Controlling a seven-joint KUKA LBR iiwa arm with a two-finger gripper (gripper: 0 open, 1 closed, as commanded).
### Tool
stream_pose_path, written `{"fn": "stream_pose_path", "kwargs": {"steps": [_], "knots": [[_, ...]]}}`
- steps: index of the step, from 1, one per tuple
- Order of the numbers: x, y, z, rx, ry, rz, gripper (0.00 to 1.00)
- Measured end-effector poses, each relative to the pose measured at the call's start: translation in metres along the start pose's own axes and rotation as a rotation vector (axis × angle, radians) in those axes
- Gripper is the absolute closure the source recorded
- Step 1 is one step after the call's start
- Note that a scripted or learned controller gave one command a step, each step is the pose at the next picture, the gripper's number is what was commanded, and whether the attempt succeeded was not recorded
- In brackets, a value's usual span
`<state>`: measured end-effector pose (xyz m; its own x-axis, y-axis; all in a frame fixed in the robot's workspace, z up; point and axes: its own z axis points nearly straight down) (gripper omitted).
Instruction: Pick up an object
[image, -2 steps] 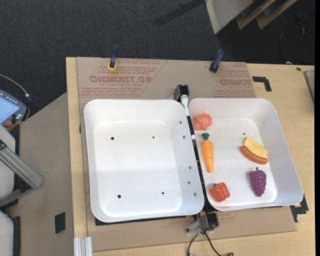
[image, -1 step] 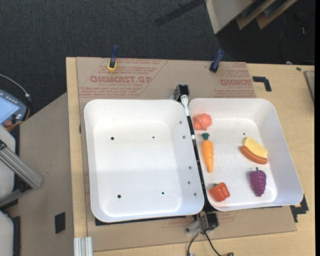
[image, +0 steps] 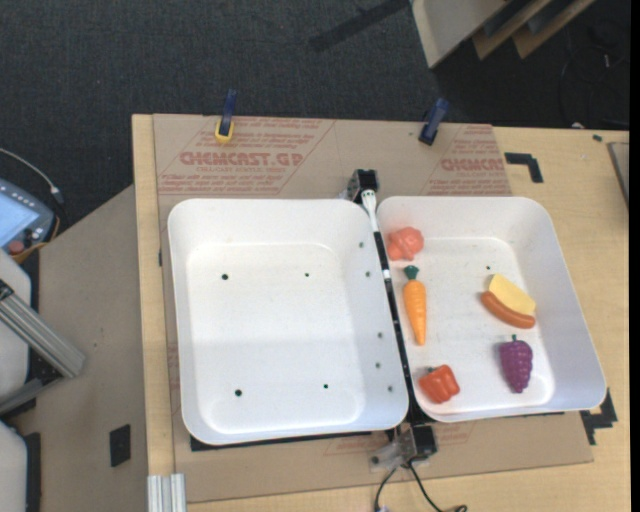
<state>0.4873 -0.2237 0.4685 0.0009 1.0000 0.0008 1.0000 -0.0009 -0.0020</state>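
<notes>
All five toys lie in the right bin (image: 560, 290): a pink piece (image: 405, 243) and a carrot (image: 415, 311) close to the inner wall, a red pepper (image: 438, 383) near the front corner, a hotdog (image: 510, 301) and grapes (image: 516, 363) further right. Wall-hugging pieces leave little room for a finger, so a grab there may slip or hit the rim. Whether the pincer is apart or together I cannot tell.

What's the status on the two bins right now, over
Right bin holds five toys: carrot, purple grapes, hot dog, red pepper, pink piece. All lying loose, spaced apart. Nothing picked yet.
</notes>
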Motion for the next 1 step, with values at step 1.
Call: {"fn": "stream_pose_path", "kwargs": {"steps": [1], "knots": [[0.0434,0.0501,-0.0282,-0.010,-0.004,-0.005,1.00]]}}
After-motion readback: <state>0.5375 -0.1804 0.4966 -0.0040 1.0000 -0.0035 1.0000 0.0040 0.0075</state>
